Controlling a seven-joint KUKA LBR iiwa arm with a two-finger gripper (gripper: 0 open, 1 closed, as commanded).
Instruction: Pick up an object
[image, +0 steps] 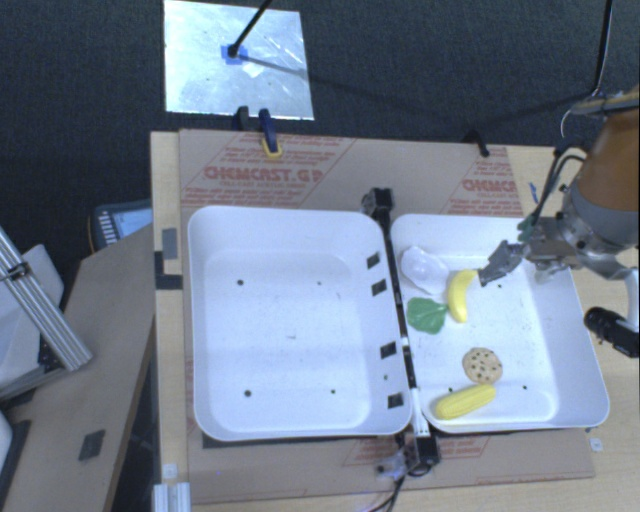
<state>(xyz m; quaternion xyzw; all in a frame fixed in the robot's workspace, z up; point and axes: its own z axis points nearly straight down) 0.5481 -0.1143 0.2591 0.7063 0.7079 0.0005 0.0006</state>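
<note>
Where the cardboard sheet printed "CHEMCAST" underlies 2 white bins, you have the left bin bare-floored. Your right bin holds a banana, green leaf, cookie and corn. The gripper hovers at the banana's 2 o'clock, open, holding nothing.

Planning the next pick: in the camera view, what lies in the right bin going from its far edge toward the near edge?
White clear-looking piece → banana → green leaf-shaped piece → cookie → corn cob. The gripper hangs over the far part of the right bin, beside the banana.
</note>
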